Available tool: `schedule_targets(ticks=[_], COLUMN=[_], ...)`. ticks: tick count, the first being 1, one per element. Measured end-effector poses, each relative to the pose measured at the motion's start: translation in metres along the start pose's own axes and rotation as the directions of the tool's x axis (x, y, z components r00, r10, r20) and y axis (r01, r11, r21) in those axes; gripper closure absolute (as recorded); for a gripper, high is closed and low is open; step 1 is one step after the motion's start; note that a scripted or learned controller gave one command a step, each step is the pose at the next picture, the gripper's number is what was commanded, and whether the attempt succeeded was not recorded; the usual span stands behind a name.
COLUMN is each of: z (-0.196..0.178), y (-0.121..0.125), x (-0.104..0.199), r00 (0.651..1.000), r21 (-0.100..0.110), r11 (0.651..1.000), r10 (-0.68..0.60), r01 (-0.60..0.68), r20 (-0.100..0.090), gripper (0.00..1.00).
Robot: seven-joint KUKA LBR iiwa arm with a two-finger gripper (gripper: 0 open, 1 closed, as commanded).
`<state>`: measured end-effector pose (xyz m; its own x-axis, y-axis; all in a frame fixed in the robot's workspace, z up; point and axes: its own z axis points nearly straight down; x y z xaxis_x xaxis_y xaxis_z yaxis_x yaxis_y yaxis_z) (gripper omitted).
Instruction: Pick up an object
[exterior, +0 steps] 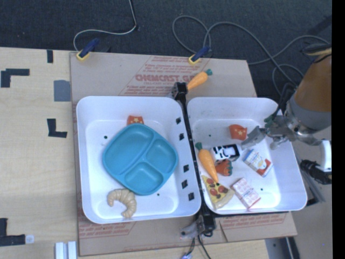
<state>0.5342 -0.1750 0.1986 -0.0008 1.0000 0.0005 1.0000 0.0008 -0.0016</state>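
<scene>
Two shallow white bins sit side by side on a cardboard-covered surface (108,74). In the left bin (86,144), a blue divided tray (140,158) lies at the centre, with a small red-and-orange item (135,120) just beyond its far edge and a croissant (123,201) near the bin's near-left corner. An orange carrot (197,80) rests outside on the cardboard, just beyond the far end of the divider between the bins. In the right bin (226,104), a second carrot (207,165) lies near the left wall, a pizza slice (216,191) just nearer, a black-and-white item (225,152) and a red strawberry-like piece (225,169) beside it. A red object (237,131) sits farther back, apart from a small white-and-red carton (256,162) and a pink-and-white packet (246,192). The end effector (254,137) hovers low over the bin's right half, between the red object and the carton, holding nothing visible; its finger spread cannot be told.
</scene>
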Motion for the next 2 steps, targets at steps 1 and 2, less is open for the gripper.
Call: schedule_targets(ticks=[1, 2], z=[0.111, 0.112], y=[0.057, 0.092], x=[0.021, 0.061], r00=[1.000, 1.000], r21=[-0.010, -0.005], r11=[1.000, 1.000], r10=[-0.002, -0.002], r01=[0.002, 0.002], r20=[0.002, 0.001], gripper=[0.00, 0.00])
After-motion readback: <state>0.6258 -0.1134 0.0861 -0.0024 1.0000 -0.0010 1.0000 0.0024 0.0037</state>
